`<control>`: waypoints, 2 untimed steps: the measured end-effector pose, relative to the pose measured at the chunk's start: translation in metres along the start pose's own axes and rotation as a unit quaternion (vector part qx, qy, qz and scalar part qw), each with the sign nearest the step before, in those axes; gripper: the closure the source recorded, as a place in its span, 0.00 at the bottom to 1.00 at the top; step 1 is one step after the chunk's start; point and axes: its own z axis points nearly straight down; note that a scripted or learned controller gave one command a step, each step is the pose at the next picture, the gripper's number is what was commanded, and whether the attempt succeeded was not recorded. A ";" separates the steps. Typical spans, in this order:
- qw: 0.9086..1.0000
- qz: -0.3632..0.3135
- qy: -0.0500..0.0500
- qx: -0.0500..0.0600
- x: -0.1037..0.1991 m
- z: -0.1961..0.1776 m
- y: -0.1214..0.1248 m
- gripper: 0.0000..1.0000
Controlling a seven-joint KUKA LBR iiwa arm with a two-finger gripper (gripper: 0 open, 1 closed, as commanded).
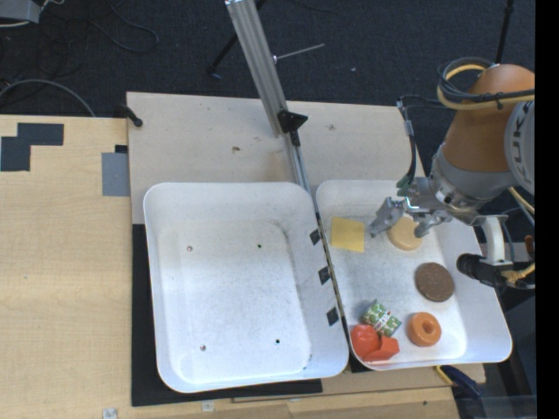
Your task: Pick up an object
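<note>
My gripper (403, 219) hangs low over the right bin (489, 343), its two fingers spread open. A pale tan round piece (405, 236) lies just below and between the fingertips; I cannot tell whether they touch it. A yellow square block (348, 234) sits to the left of the gripper. Farther toward the front lie a brown disc (434, 282), an orange ring (424, 329), a green-and-white patterned item (382, 318) and a red object (372, 343).
The left bin (175, 234) adjoins the right one along a divider with black clips (324, 275). A slanted aluminium bar (262, 68) rises behind the bins. The grey-and-orange arm (485, 138) fills the right side above the bin.
</note>
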 end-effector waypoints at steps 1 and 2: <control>1.000 0.001 0.000 -0.003 -0.001 -0.003 0.001 0.00; 1.000 0.001 0.000 0.001 0.003 0.061 -0.003 0.00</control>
